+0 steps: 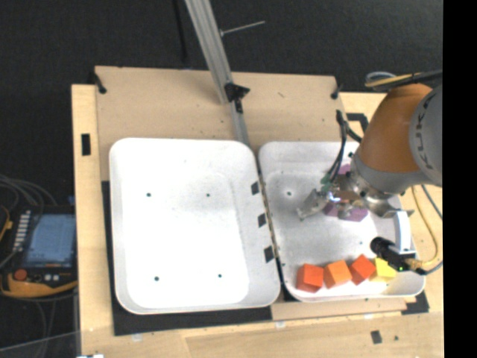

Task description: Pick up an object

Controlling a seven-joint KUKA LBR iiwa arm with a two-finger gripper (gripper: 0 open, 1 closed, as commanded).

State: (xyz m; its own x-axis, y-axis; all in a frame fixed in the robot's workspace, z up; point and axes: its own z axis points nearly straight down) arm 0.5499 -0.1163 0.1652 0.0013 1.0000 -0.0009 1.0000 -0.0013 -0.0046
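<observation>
**Down in the right bin, the gripper sits beside a purple object**

Closest to the camera, three orange blocks (337, 273) lie in a row along the near wall of the right bin (294, 237), each touching the next. A yellow block (385, 268) sits just beside the last of them, in that bin's near right corner.

Further in, around the middle of the right bin, a purple object (355, 214) lies on the floor, partly hidden under the wrist. The gripper (319, 203) hangs low just to its left, over a bare part of the same bin. Whether it is open or closed cannot be told, and nothing can be seen in its grasp. The grey arm (395, 133) with its orange band comes in over the bin's right rim.

Left of the right bin, touching it rim to rim, lies the left bin (186, 222). Beyond the right bin's far left corner, a metal strut (212, 43) slants away across the bench (164, 103).
</observation>
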